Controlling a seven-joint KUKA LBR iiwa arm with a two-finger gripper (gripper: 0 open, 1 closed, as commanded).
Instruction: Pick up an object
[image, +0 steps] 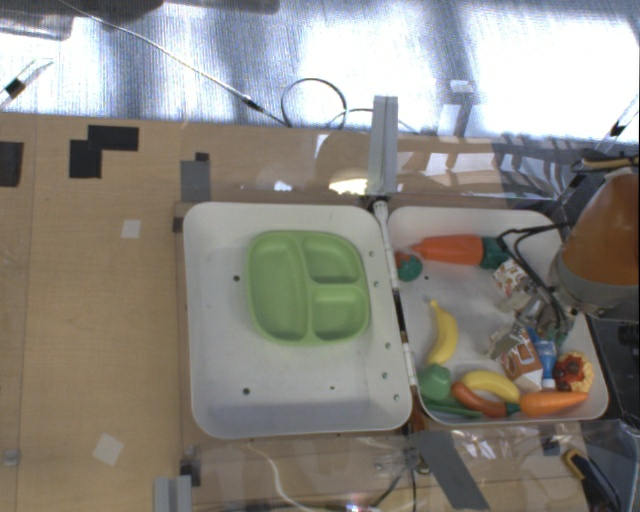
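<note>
- The wooden tabletop (90, 300) carries 2 shallow white bins side by side.
- The left bin (230, 390) holds a green divided plate (305, 285) with 3 compartments, lying flat near its middle.
- The right bin (470, 290) holds toy food: a carrot (452, 249) along the far wall, a small green and red piece (408, 266) by the divider, a yellow banana (443, 335) lower down, a green pepper (434, 382), a second banana (492, 384), a red sausage (478, 400) and an orange carrot (552, 402) along the near wall.
- The tool (530, 335) hangs over small cartons and a blue bottle (546, 360) at the bin's right side; whether it is spread or pressed together cannot be told.
- The arm's orange band (605, 235) sits above it.
</note>
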